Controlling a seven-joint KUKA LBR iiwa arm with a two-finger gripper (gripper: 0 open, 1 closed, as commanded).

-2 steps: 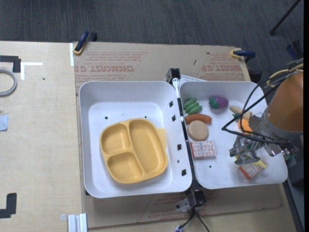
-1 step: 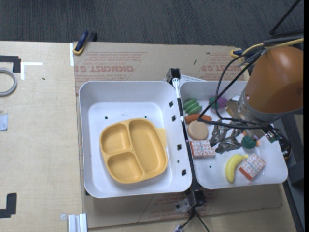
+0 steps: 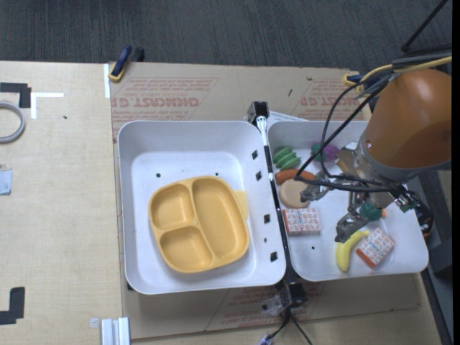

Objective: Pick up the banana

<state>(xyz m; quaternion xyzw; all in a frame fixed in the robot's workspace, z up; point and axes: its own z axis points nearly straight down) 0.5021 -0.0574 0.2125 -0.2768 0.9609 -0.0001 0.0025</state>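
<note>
The banana [image 3: 349, 249] is not picked up yet and lies in the right bin [image 3: 402, 264], near its front edge, just beside a small red and white box [image 3: 376, 248], with the pincer [image 3: 353, 225] right above its top end, but I cannot tell if the pincer is open or closed.

A robot lab: taped cardboard [image 3: 165, 95] bench, white bins [image 3: 136, 214], trailing cables [image 3: 345, 99]
</note>
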